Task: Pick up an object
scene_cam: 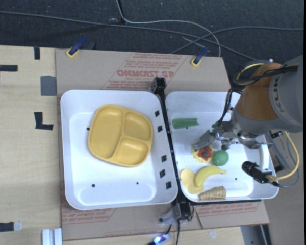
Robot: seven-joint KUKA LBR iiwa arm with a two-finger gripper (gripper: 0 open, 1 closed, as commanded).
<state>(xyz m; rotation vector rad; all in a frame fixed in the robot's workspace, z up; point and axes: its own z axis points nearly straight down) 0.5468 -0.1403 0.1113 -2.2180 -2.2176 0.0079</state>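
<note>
Target candidates sit clustered in the right bin point(194, 102): small red-and-yellow item point(203, 153) directly under the end effector point(210, 140), green ball point(220, 158) touching or just beside it, banana point(208, 174) and yellow disc point(188, 180) below, cone point(213, 193) near the front wall, green bar point(185, 122) apart toward the divider. End effector low over the red-and-yellow item; cannot tell its opening, nothing visibly held

Risks, judged:
- crowding: closing may nudge the green ball, which would roll
- red-and-yellow item is small, may slip out or be missed
- descent slightly off could catch two items at once, or pinch neither

Left bin point(71, 137) holds yellow divided plate point(120, 135), well apart, not at risk; tabletop point(20, 152) around the bins unaffected
</note>
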